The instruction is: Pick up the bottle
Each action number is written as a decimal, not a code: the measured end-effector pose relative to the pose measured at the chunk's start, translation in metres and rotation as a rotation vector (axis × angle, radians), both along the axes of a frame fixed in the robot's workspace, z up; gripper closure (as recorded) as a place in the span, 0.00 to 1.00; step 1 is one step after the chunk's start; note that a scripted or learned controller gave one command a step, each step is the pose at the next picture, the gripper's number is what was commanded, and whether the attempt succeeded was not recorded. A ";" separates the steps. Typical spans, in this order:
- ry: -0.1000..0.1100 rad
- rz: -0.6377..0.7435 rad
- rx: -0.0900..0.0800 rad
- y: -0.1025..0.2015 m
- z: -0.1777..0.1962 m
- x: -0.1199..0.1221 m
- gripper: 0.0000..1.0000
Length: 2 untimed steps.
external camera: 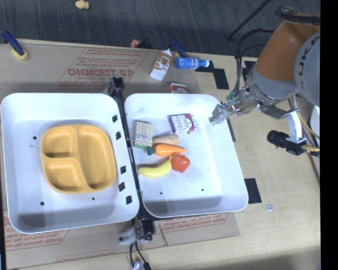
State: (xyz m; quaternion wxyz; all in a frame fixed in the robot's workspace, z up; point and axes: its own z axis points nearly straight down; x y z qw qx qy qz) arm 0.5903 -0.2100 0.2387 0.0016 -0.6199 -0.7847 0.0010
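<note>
You look down at a slant from above the bench [281, 229], seemingly from its near side, both bins [11, 151] in frame.

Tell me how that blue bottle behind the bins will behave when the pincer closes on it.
The bottle lies on its side on the cardboard, so it will probably roll if nudged. It looks small and plastic, likely light and a bit slick. The pincer is over the right bin's edge, well short of it.

Red printed lettering runs across the brown cardboard sheet [96, 66] under the bins, in the upper left of the frame; it appears to read "CHEMCAST GP". Smaller red lines beneath it are too blurred to read. Packet labels in the right bin are illegible.
</note>
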 end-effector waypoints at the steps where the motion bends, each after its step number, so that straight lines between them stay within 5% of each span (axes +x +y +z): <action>1: 0.001 0.104 0.002 -0.001 -0.102 -0.070 1.00; 2: 0.000 0.327 0.002 0.001 -0.101 -0.113 1.00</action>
